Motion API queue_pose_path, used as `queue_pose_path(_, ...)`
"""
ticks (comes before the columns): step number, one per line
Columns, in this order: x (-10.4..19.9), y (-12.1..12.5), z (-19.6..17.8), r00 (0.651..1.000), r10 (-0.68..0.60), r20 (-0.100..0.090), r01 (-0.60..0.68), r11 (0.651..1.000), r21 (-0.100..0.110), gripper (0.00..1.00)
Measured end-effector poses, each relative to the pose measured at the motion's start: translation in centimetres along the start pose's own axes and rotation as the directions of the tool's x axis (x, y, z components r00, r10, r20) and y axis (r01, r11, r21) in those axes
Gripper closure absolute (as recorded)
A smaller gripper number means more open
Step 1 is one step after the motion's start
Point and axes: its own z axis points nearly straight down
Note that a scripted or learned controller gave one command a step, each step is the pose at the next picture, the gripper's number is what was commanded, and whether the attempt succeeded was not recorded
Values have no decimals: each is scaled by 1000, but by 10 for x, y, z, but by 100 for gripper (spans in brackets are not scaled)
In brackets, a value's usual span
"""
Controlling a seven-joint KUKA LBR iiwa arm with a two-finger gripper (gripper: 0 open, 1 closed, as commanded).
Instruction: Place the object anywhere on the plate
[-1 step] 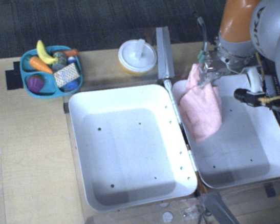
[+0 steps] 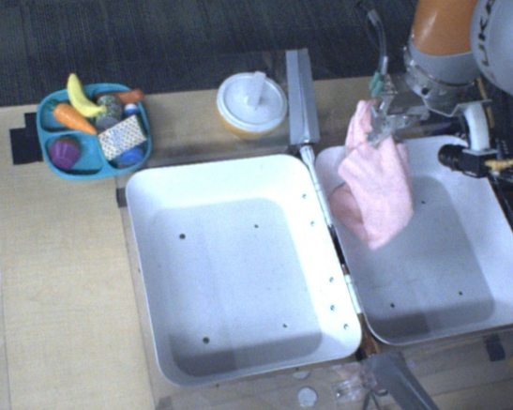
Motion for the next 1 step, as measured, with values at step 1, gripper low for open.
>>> queue_pose_path(1, 50, -15, -10, 920, -393, -2, 393, 920, 1, 100)
